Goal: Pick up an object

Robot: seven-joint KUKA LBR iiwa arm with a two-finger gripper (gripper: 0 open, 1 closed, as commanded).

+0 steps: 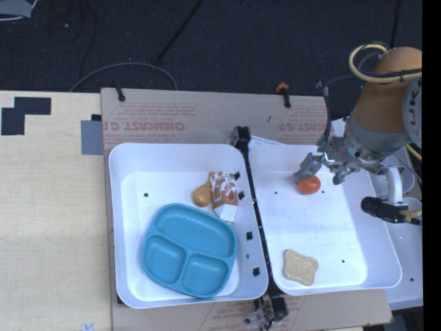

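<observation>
**Gripper poised at the red object, right bin**

The grey two-finger gripper stands spread, holding nothing; one finger lies just above the small round red-orange object, near the back edge of the right white bin. For a sound grasp, both fingers should straddle the object before closing. A beige flat piece lies near the front edge.
</observation>
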